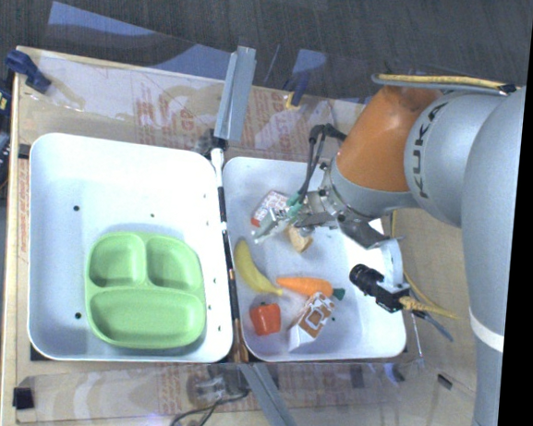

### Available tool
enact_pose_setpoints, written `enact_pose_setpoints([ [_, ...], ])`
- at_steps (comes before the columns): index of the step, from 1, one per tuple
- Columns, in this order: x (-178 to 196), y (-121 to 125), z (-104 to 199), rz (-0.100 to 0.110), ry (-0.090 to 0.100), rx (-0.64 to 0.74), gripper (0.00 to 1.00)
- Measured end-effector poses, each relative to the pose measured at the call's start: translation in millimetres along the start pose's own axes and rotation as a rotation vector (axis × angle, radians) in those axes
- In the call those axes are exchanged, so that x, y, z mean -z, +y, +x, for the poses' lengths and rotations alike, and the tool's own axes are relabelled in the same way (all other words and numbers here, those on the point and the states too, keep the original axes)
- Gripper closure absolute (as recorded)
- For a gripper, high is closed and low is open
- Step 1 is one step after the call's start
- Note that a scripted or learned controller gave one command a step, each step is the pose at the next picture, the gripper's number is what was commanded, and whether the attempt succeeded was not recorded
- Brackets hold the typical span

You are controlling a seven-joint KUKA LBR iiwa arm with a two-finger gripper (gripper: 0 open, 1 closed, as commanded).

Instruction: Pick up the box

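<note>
A small brown and white box [316, 316] lies tilted near the front of the right bin [381, 333], beside a carrot [306, 285]. My gripper [294, 221] hangs over the back half of that bin, well behind the box. It is right next to a white and red packet [271, 206], with a small tan piece [300, 242] just below it. Nothing can be seen held in it.
A banana [251, 269] lies along the right bin's left wall and a red fruit [265, 318] sits at its front. The left bin [54, 198] holds a green divided tray [146, 292]. The grey arm [439, 148] covers the bench's back right.
</note>
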State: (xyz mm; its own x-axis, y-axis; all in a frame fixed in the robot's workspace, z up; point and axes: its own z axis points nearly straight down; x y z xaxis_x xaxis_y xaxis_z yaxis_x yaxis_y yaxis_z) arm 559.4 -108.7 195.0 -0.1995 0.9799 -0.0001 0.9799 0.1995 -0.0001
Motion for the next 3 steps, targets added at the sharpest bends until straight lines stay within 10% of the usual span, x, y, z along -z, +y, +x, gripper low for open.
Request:
enact_pose_setpoints([
  [2, -104, 75, -41, 0.004, 0.000, -0.140, 0.00],
  [3, -94, 76, -39, 0.003, 0.002, -0.134, 1.00],
])
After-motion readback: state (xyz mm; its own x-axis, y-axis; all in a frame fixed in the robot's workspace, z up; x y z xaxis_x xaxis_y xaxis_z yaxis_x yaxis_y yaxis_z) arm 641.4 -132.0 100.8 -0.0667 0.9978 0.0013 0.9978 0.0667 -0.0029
